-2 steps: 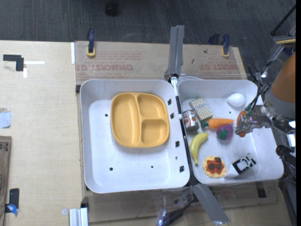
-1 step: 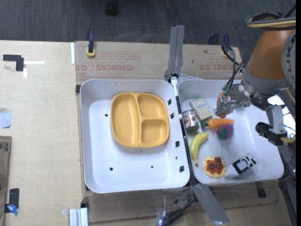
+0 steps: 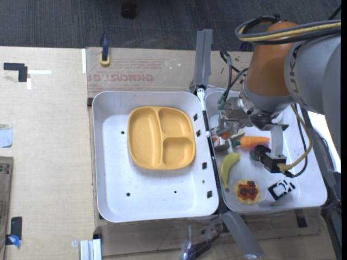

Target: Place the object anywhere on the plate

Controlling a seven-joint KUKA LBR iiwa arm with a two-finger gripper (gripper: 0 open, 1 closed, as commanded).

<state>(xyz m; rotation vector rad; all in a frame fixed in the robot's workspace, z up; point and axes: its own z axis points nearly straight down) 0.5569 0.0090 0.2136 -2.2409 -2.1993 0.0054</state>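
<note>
One fixed overhead camera, slanted down on both white bins (image 3: 103, 161).

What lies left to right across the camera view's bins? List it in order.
yellow plate → banana → toy pizza → black-and-white block

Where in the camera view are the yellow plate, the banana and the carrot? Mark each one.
yellow plate (image 3: 161, 137): camera view, on the divider between its compartments.
banana (image 3: 227, 168): camera view, on its curved middle.
carrot (image 3: 254, 141): camera view, on its orange body.
</note>
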